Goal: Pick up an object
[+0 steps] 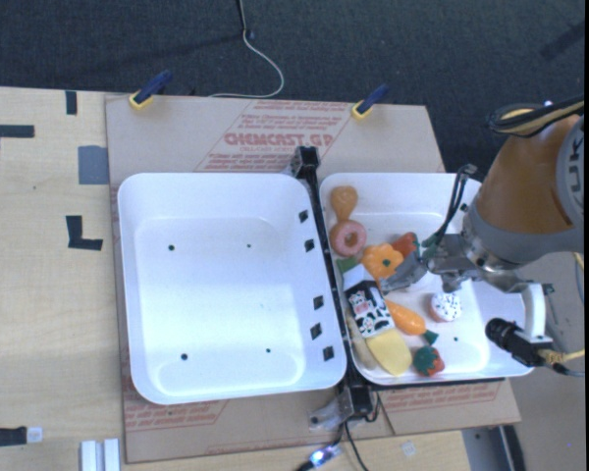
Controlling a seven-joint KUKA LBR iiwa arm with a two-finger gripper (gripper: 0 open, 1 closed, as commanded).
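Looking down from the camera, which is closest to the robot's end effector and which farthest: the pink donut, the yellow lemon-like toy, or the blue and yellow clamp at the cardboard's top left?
From the end effector, in the right bin:
1. Pink donut, up and left of it in the same bin.
2. Yellow lemon-like toy, toward the bin's near edge; close to the donut's distance, so this order is uncertain.
3. Clamp, on the cardboard's far left corner, clearly farthest.

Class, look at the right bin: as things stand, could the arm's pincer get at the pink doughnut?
Probably yes. The pink doughnut lies uncovered near the divider in the right bin, with nothing stacked on it. The pincer sits close by over the same bin.
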